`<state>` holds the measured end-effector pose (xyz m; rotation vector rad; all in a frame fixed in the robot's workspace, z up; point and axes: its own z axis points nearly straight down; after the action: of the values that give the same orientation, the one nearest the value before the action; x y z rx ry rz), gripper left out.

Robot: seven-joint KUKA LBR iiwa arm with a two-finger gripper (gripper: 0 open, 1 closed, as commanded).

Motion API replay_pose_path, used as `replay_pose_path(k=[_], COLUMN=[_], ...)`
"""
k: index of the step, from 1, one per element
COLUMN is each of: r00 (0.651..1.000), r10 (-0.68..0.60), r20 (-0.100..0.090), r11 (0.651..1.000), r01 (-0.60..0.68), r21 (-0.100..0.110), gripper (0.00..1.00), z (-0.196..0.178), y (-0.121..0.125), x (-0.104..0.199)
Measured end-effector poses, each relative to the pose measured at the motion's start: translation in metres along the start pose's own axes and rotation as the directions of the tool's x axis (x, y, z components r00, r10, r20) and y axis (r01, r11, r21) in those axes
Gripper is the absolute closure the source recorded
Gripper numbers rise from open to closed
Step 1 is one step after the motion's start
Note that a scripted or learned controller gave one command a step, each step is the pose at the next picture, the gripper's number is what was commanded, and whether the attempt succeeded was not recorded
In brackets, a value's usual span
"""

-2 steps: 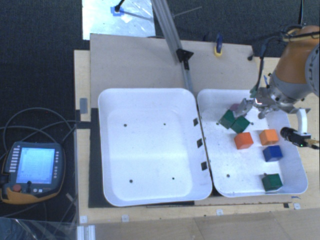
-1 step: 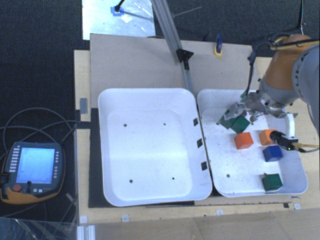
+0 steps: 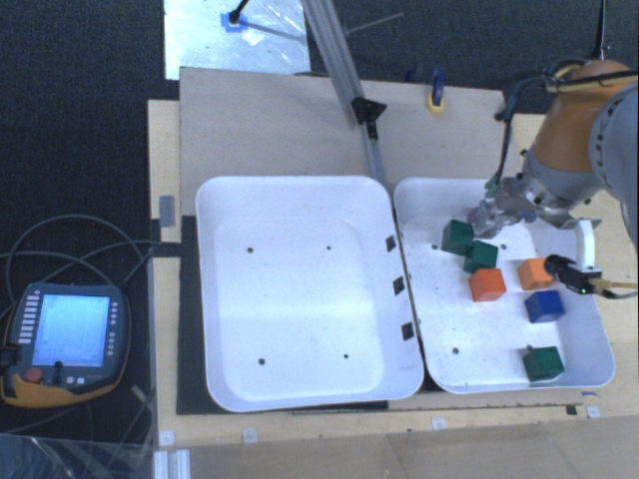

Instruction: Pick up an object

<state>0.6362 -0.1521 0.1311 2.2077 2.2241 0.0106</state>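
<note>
The right bin (image 3: 439,362) holds several small blocks. Two dark green blocks (image 3: 458,237) (image 3: 481,255) lie near its back middle, with an orange-red block (image 3: 487,284) just in front of them. An orange block (image 3: 535,272) and a blue block (image 3: 544,305) lie to the right, and a third green block (image 3: 543,363) sits near the front right corner. My gripper (image 3: 486,218) hangs low over the bin's back, just right of and above the two green blocks. Nothing shows between its fingers.
The left bin (image 3: 215,267) stands beside the right one, sharing a middle wall with black clips (image 3: 398,285). A teach pendant (image 3: 62,342) with cables lies off the bench at left. A metal pole (image 3: 339,58) slants over the back.
</note>
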Motion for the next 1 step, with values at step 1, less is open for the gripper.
replay_pose_path(k=[1], r00=[1.000], r10=[0.003], r20=[0.002], r11=[1.000], r01=[-0.003], r21=[0.002], gripper=[1.00], z=[-0.0637], y=[-0.0026], x=[-0.0032])
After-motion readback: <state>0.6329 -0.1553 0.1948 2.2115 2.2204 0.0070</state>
